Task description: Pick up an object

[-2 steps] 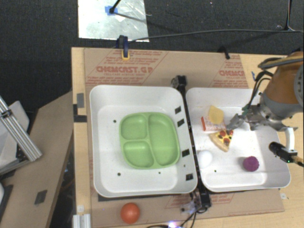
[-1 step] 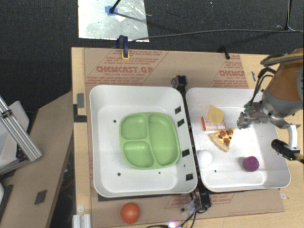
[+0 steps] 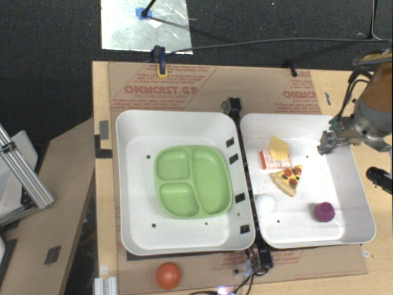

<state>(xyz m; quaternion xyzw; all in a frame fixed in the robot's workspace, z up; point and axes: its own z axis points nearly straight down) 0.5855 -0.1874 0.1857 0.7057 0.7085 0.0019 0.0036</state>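
Camera view: two white bins sit side by side on the tabletop, keeping loose items corralled. The right bin (image 3: 359, 183) holds a pizza slice toy (image 3: 288, 179), yellow wedge (image 3: 279, 147) and purple ball (image 3: 324, 211). The claw (image 3: 326, 145) hangs at its right rim, grip unclear, pizza slice toy left of it, apart.

The bench (image 3: 202, 82) bears two white bins (image 3: 132, 165) and an orange ball (image 3: 167, 275).
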